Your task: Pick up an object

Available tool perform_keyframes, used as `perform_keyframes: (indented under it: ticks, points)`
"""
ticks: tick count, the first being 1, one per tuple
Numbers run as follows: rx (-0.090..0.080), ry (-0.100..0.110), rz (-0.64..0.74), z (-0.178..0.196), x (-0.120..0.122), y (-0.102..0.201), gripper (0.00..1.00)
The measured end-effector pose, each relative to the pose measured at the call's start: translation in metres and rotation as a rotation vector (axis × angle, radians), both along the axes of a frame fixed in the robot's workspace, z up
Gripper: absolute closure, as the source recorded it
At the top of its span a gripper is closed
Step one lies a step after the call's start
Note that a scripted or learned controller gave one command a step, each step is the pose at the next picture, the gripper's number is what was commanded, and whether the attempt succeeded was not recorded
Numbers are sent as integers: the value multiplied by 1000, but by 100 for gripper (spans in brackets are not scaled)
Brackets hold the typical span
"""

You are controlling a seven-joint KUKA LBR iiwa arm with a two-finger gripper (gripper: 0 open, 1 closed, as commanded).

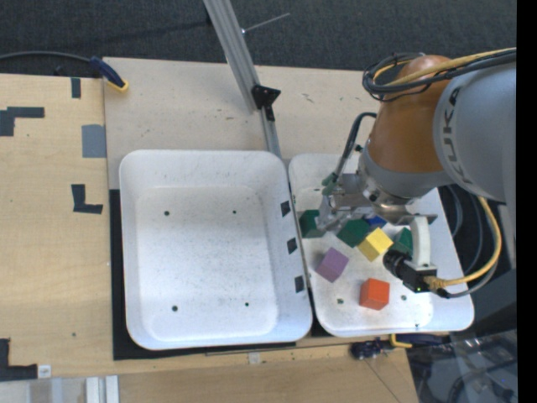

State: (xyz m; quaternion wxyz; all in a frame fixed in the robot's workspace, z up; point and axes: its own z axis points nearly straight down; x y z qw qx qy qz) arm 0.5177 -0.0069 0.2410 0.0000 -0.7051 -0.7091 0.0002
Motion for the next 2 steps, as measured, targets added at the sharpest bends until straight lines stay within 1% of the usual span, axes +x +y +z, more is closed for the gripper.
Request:
perform_keyframes:
  ticks: [1, 2]
  points:
    - [1, 4, 0, -13, -1, 52, 100]
    - [1, 2, 1, -16, 10, 95, 100]
